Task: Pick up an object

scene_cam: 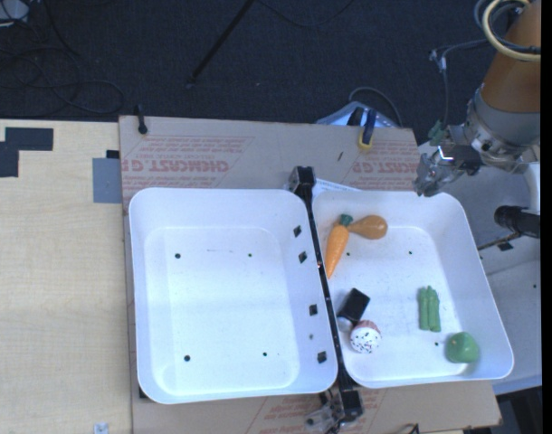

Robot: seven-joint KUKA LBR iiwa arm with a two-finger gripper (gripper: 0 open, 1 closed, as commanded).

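Observation:
My gripper (428, 181) hangs over the far edge of the right bin (398, 274), near its back right corner, with nothing seen in it. An orange carrot (335, 248) with a green top lies at the bin's back left, touching a brown-orange rounded fruit (371, 227). Toward the front left, a black block (353, 305) rests beside a white ball with red spots (365, 337). On the right side lies a green pod-like piece (428, 308), and a green round fruit (461, 347) sits in the front right corner.
The left bin (222, 306) stands beside the right one, joined by a black divider strip (314, 269). Both rest on a cardboard sheet (222, 156) on a pale wooden bench. A blue and yellow item (365, 127) lies behind the bins.

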